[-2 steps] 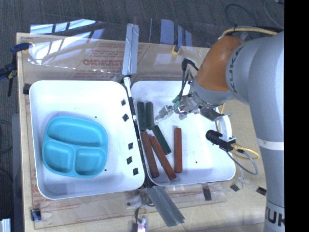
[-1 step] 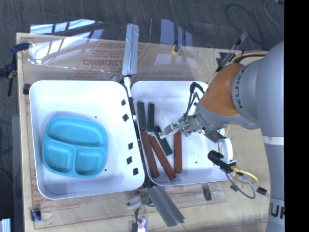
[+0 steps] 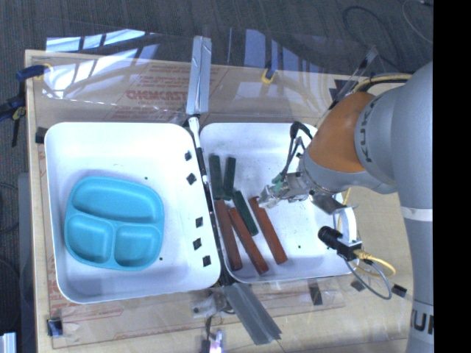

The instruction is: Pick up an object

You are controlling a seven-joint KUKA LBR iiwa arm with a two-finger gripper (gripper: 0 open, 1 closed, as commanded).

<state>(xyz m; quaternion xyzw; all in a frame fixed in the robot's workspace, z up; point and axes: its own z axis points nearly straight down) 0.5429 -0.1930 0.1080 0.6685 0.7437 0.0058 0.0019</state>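
Arm (image 3: 368, 138) reaches in from right over right bin (image 3: 309, 271). Gripper (image 3: 274, 194) sits low above bin floor, just right of the sticks; fingers blurry, can't tell if open or shut, nothing visibly held. Brown sticks (image 3: 250, 237) and dark green sticks (image 3: 224, 179) lie in left half of right bin, approx. parallel. Blue divided tray (image 3: 114, 223) in left bin (image 3: 110, 142).

The gripper (image 3: 274, 194) is largely hidden beneath the arm's wrist (image 3: 335, 153); its finger state cannot be told. The arm is cut off at the right.
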